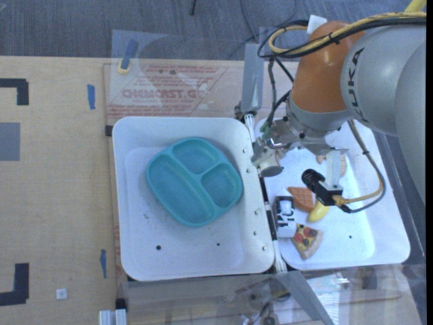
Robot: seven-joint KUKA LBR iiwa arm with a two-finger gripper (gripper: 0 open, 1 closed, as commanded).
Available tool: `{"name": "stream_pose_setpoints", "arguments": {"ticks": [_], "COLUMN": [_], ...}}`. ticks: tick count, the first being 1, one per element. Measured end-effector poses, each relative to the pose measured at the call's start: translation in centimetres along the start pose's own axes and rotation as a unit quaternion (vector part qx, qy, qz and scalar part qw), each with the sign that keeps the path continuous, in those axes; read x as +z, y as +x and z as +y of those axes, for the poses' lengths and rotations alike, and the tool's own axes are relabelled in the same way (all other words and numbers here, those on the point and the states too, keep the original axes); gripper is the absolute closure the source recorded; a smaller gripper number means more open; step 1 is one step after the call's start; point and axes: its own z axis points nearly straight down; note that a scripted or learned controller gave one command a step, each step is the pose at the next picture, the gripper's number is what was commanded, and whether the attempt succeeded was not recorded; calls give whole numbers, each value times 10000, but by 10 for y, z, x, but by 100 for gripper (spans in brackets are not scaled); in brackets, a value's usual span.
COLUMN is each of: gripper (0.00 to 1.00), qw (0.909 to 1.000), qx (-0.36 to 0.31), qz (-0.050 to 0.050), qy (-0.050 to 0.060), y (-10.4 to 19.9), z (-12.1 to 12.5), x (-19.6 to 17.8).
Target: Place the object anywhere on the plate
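**benchwatcher:** So where's the stuff to be picked sitting? A little pile of toy food can be seen in the right-hand white bin (379,242), toward its near-left corner: a small pizza-slice-shaped piece with red dots (306,240), a yellow banana-shaped piece (318,212) and an orange wedge-shaped piece (302,196), all just beside one another. The teal plastic plate with three compartments (195,180) is lying flat in the middle of the left-hand white bin (135,249), nothing on it yet.

**gripnerd:** Which one counts as "the object" can't really be told from the task line. They'd all be guessed as light, stiff moulded plastic, probably a bit slick, not fragile. The pizza slice lies flat, so it should be pinched across its narrow width near the middle. The banana would be better taken across its belly, since the curved ends could squirt out.

**benchwatcher:** And the claw?

**gripnerd:** The two-finger gripper (270,156) is seen at the left edge of the right bin, close to the rim between the bins, well apart from the plate. The view there is cluttered with cables and wrist, so whether it's spread or closed can't be told, and nothing can be made out between the tips.

**benchwatcher:** Crowding is the worry, then. Neighbours could get nudged.
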Motion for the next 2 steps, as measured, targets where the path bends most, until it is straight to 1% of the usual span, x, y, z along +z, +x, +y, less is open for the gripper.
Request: {"name": "stream_pose_setpoints", "arguments": {"ticks": [1,2], "gripper": [100,0], "qw": [10000,10000], "qx": [-17,-16], "qz": [-5,-4], "qy": [-15,-16], "y": [72,72], "z": [15,15], "x": [0,0]}}
